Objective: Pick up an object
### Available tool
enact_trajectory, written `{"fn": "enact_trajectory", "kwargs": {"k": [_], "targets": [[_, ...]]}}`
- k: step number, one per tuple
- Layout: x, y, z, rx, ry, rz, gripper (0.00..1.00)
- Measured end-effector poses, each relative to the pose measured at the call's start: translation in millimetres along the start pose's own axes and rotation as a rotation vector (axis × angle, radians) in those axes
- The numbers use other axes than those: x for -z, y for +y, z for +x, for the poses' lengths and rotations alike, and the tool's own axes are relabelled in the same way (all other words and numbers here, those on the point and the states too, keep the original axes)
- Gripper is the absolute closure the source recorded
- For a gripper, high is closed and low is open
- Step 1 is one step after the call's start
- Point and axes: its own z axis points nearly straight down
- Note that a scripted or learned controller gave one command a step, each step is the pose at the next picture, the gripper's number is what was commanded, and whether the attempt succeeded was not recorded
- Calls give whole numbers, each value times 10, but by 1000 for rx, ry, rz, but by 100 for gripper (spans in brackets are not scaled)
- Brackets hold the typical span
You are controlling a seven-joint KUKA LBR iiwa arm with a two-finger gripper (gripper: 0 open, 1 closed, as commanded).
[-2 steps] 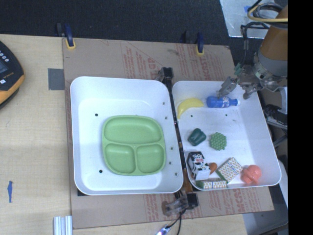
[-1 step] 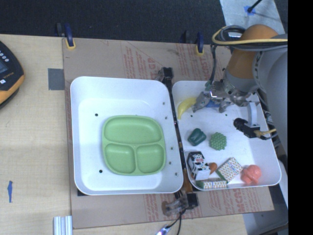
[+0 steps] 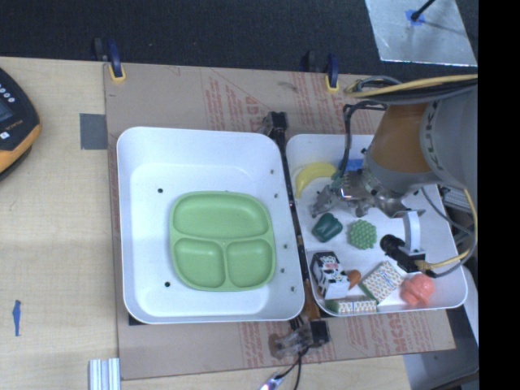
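Wood-grain tabletop (image 3: pixel 57 218) carries a brown cardboard sheet with two shallow white bins on it, side by side; dark flooring lies beyond the far edge.

Camera view:

1. Left bin (image 3: pixel 130 149): holds one green divided plate (image 3: pixel 221 240), lying flat near the middle.
2. Right bin (image 3: pixel 317 146): holds the loose items. A yellow object (image 3: pixel 313 175) sits at the far left corner. A dark green object (image 3: pixel 327 227) lies just in front of it, with a spiky green ball (image 3: pixel 362 233) beside it. A cow-patterned toy (image 3: pixel 327 271), a checkered block (image 3: pixel 382 281) and a pink object (image 3: pixel 417 291) lie along the near edge.
3. Arm (image 3: pixel 406 140): reaches in from the right and stands over the far half of the right bin.
4. End effector (image 3: pixel 345 195): positioned low between the yellow object and the dark green object, close to both. Whether it is wide or narrow cannot be told at this resolution. No item is seen held in it.

Step in hand, as a judgement: approach and alignment over a candidate. The pick itself is not yet done, since every item appears to rest on the bin floor.

Next move calls for:

- centring on one item, most likely the dark green object or the yellow object;
- descending without nudging the spiky green ball;
- closing firmly, then lifting straight up, clear of the bin wall.
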Motion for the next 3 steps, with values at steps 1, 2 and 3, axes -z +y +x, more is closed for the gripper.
{"fn": "enact_trajectory", "kwargs": {"k": [1,2,3], "targets": [[0,-253,4,1,0,0,0],[-4,-522,32,1,0,0,0],[101,-521,22,3,0,1,100]]}}
